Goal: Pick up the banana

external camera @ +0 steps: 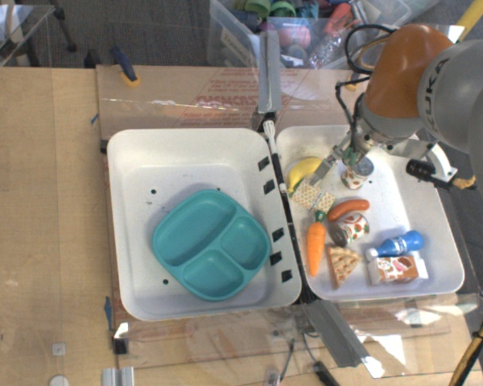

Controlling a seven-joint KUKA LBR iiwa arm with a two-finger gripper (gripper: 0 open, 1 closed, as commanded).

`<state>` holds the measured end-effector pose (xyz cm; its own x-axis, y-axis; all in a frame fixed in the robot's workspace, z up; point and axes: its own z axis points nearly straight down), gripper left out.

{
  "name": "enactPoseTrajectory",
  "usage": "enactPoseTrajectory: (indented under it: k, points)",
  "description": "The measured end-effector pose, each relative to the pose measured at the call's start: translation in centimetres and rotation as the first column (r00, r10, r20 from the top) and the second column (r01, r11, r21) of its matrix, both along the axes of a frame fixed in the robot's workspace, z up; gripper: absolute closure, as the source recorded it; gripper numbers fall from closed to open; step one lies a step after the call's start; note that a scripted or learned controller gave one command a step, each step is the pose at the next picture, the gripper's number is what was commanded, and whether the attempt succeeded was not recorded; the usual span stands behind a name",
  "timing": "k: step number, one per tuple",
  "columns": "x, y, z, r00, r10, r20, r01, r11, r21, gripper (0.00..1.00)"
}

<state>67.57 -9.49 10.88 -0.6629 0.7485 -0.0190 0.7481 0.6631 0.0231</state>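
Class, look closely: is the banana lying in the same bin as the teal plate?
No. The banana lies in the right bin; the teal plate lies in the left bin.

Banana [303,170] in right bin [435,215]

- Illumination: bright, even, diffuse; no single source can be made out.
- Shadows: soft and faint; a light one inside the left bin [129,240] along its near wall, another under the teal tray [211,244].
- Glare: pale sheen on the clear tape [185,103] across the surface [40,215] behind the bins; white reflections on the clear sheet at the near edge.
- Exposure: the white bin walls run close to washed out.
- Sharpness: moderate; coarse grain, small items in the right bin [447,248] soft-edged.
- Focus: the toy tub [225,10] at the back is slightly blurred.
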Motion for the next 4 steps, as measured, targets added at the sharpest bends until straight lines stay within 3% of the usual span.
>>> enactPoseTrajectory:
  k: [1, 3, 4]
  points:
    - [-0.8, -0.1, -1.0, 0.996, -0.090, -0.006, 0.090, 0.996, 0.004, 0.00]
    - [-0.2, 0.0, -1.1, 1.000, 0.007, -0.003, -0.007, 1.000, -0.003, 0.00]
    - [-0.1, 0.2, 0.0, 1.000, 0.008, 0.001, -0.008, 1.000, 0.000, 1.00]
